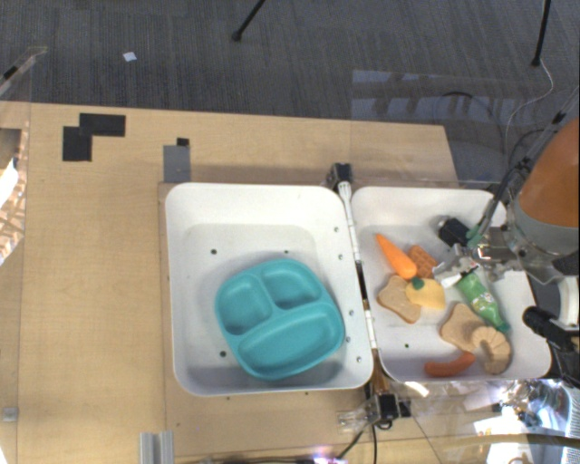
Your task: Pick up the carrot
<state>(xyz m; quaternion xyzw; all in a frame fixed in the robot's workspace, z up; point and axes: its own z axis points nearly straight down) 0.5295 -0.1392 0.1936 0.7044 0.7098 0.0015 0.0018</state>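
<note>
Approach phase, by my read: from the overhead camera, the carrot (396,256) lies untouched in the right bin (390,353), upper left, tip toward the divider. The pincer (464,256) hovers just right of it; whether spread or pressed together, I cannot tell. Next move calls for shifting left and descending. Crowding it: a sausage (422,261), bread slice (400,298), green bottle (482,299). A teal plate (279,316) sits in the left bin (190,272).

You face: pale tan wooden benchtop (91,299), matte, evenly lit. Black L-shaped tape patch (89,133) near its far left corner. Small grey metal bracket (177,163) further right. Beyond bench: dark grey ribbed carpet floor (272,63). Thin black stand leg (249,20) crossing carpet, top centre.
</note>
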